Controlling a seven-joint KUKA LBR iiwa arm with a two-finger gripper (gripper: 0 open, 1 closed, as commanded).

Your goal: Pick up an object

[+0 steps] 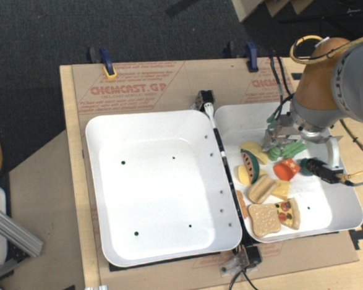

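**Dark floor, brown table, jaws low over the toy food**

Brown board covers the table [164, 80], which is set against a dark floor [27, 59]. The jaws are lowered into the far part of the right bin [334, 206], at a long green toy piece [291, 147]. Whether they are released or clenched cannot be told, because their tips are lost among the wrist hardware and the toys, and nothing is seen to be grasped.

Just beside the green piece lies a red toy [286, 169]. A yellow piece [253, 150] and a watermelon slice [249, 165] lie toward the wall shared by the bins. Nearer the front edge, a bun [262, 188], a slice of bread [264, 219] and a pizza slice [287, 213] are packed closely together. The left bin [152, 174] stands alongside.

The step is judged to be the descent or the closing for a grasp, and no object has yet been lifted. The green piece is crowded by its neighbours, so the next move calls for one piece alone to be closed on and then raised straight up.

The arm [351, 86] is reached in from the right. It is bent over the bin's far corner, with the orange band [313, 82] above a wrist pointed steeply down.
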